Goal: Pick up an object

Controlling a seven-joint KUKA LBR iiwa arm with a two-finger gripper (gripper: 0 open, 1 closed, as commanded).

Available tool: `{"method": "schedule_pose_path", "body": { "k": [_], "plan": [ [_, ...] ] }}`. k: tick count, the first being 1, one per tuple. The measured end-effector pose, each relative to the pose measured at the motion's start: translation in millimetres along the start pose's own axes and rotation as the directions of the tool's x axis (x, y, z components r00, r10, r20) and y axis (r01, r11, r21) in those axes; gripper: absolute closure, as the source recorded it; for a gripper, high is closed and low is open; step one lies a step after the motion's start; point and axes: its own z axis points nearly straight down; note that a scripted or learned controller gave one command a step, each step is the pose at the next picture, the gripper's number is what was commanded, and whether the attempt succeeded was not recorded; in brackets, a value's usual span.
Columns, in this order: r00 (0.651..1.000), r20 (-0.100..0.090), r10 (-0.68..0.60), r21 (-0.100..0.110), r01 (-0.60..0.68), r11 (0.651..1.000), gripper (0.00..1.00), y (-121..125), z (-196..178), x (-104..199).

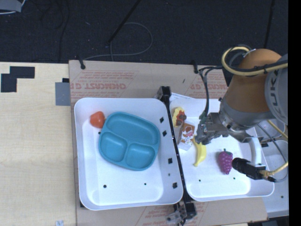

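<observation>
near the bottom edge of the view, the front rims of two shallow white bins sat side by side on a brown board, split by a black divider (171,145) running front to back.

the left bin (122,192) held a blue sectioned tray (129,140) lying flat near its middle, with a small orange-red fruit (97,119) just beside the tray's far left corner. bare white floor lay in front of the tray, toward the near rim.

the right bin (221,187) was more crowded. a yellow banana (200,154) lay on its floor, curved, its tip pointing toward the near rim. a purple bunch of grapes (225,161) lay near it, to its right, apart from it. a small printed carton (187,135) leaned by the divider, with a yellow toy (178,115) behind it. open floor remained in front of the banana and grapes.

the grey and orange arm reached in from the right, and its gripper (203,134) hung just above the banana's upper end. whether the claw was open or closed could not be told.
</observation>
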Motion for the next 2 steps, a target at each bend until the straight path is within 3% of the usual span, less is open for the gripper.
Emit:
{"method": "schedule_pose_path", "body": {
  "k": [2],
  "plan": [
    [1.000,0.001,0.000,0.001,0.000,1.000,1.00,38,6,110]
  ]
}}
